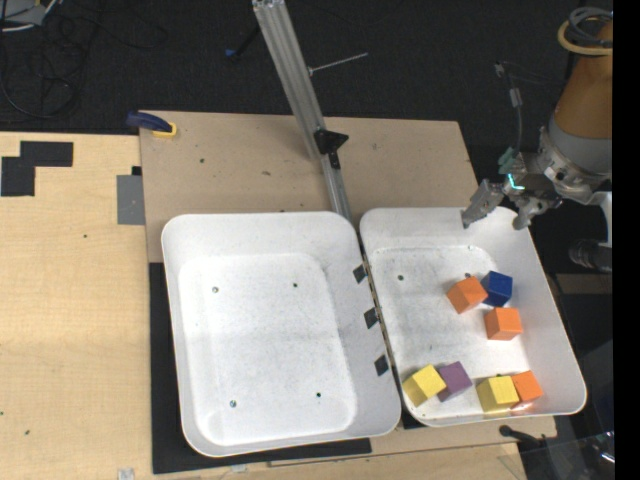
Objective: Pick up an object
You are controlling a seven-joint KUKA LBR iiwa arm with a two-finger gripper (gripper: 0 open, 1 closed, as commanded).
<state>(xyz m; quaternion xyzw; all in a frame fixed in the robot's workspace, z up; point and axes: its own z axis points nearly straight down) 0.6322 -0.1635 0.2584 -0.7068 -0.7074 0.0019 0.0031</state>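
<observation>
- Pincer at the frame's right, fingers spread, pinching nothing, above the right bin's upper rim.
- Blue cube touches an orange cube below it.

Orange cube: tilted, mid right bin, touching blue.
Blue cube: just right of it.
Orange cube 2: just below that pair.
Yellow cube: near front rim, left.
Purple cube: touching yellow, on its right.
Yellow cube 2: front right corner.
Orange cube 3: touching yellow 2, on its right.
</observation>
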